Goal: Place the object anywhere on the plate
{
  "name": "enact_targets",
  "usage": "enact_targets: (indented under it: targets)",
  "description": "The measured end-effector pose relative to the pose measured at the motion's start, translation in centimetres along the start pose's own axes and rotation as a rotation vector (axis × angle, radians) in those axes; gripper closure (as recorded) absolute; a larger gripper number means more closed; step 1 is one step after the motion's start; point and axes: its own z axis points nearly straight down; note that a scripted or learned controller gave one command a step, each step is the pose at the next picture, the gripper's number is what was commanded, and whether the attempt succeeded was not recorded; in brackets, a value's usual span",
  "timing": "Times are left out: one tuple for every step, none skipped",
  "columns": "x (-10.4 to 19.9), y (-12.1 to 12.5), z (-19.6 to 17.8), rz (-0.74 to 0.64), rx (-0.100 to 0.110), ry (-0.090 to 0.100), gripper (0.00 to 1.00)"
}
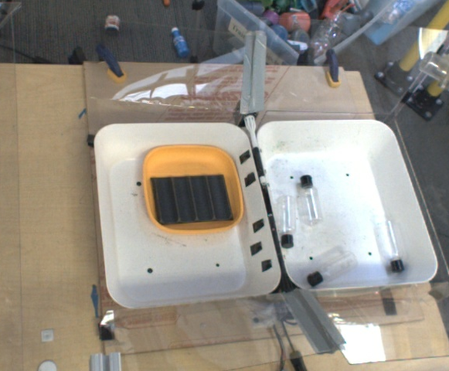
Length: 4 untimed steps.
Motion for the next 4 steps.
enact_targets:
  targets:
    - [-0.26, -0.62, 0.02, -0.307, -0.001, 0.0, 1.0]
    - [-0.69, -0.65, 0.04, -0.305, -0.002, 0.0, 1.0]
    - [-0.62, -0.35, 0.0, -0.562, -0.002, 0.0, 1.0]
    - [-1.02, -0.22, 0.03, -0.975, -0.003, -0.001, 1.0]
